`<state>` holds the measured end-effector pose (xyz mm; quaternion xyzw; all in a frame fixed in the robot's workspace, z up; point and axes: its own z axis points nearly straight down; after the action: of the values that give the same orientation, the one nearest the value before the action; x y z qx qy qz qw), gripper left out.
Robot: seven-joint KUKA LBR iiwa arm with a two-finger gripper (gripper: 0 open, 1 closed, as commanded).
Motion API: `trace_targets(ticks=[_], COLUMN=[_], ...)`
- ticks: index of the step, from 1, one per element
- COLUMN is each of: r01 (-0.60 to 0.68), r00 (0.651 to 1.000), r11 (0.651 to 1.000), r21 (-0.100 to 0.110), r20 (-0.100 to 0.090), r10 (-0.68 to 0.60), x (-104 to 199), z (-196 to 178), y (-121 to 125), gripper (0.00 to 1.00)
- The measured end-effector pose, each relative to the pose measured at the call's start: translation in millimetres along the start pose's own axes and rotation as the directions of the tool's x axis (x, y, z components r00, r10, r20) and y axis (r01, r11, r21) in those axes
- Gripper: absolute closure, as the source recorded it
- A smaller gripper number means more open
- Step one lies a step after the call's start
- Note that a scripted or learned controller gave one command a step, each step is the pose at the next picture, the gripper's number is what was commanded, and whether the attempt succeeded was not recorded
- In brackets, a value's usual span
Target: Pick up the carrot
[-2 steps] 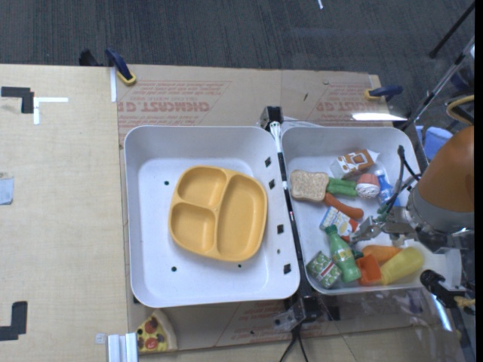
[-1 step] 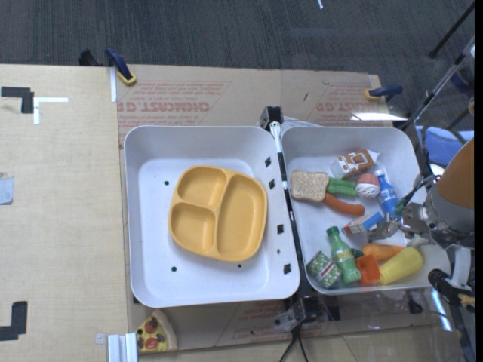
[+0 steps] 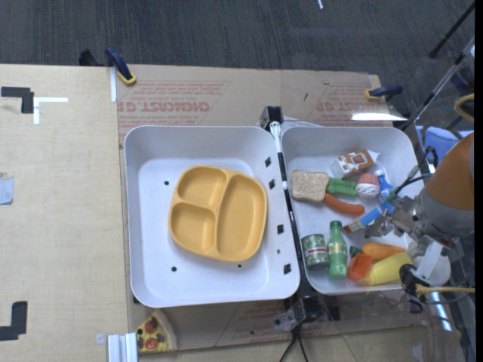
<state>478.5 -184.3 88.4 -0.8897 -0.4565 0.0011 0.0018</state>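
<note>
Orange and green, the carrot (image 3: 343, 197) lies in the right bin (image 3: 332, 143), we note, just beside the bread slice (image 3: 309, 185) and near the bin's middle. We find the end effector (image 3: 398, 219) low over the same bin's right side, apart from the carrot; whether it is released or clenched we cannot tell. A yellow divided plate (image 3: 219, 213) sits in the left bin (image 3: 151, 202).

My bench (image 3: 53, 225) carries cardboard sheeting (image 3: 204, 100), two white bins side by side, left (image 3: 139, 225) and right (image 3: 302, 138), and a pizza-slice toy (image 3: 153, 334) near the front edge
</note>
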Motion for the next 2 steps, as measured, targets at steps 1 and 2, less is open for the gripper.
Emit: trace_targets(ticks=[1,2], r01=[0.005,-0.271], r00=[1.000,0.963], r11=[1.000,0.963], r21=[0.001,0.000], r20=[0.001,0.003], r10=[-0.005,0.271], x=[0.7,14.4], z=[-5.7,-46.1], y=[1.9,-10.6], gripper=[1.00,1.00])
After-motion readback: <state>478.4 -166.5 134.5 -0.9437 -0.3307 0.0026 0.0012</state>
